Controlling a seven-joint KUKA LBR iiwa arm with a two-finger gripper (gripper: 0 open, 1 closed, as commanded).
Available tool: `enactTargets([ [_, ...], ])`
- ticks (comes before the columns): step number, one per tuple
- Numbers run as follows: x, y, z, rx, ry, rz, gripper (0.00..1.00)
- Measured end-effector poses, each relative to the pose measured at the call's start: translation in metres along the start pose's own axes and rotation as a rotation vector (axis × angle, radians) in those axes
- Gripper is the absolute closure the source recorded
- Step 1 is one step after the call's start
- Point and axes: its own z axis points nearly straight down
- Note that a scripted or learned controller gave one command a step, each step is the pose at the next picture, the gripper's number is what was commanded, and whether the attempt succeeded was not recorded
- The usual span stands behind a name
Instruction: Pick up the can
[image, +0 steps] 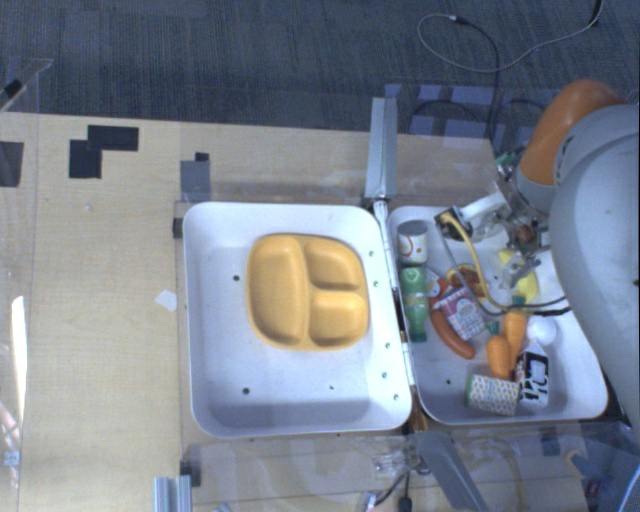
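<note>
The can (412, 241) is standing upright in the far-left corner of the right bin (585, 400), just beyond a green bottle (414, 300). The gripper (520, 235) is hovering over clutter well right of it; its grasp state cannot be told.

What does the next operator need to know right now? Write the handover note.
Hand: over the far end of the right bin; whether it is open or shut cannot be told, and nothing is seen in it.
Can: upright in the right bin's far left corner, by the divider, next to a green bottle.
Left bin: holds a yellow sectioned tray.
Done: nothing visible; can not lifted.
Left: bring the hand over to the can, grasp it, lift it.
</note>
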Motion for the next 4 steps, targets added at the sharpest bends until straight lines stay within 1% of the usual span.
enactTargets([
  [1, 0.002, -0.001, -0.009, -0.001, 0.000, -0.009, 1.00],
  [2, -0.028, 0.024, -0.234, 0.000, 0.000, -0.176, 1.00],
  [3, -0.038, 0.034, -0.205, 0.001, -0.002, -0.330, 1.00],
  [4, -0.024, 0.050, -0.174, 0.002, -0.001, -0.725, 1.00],
])
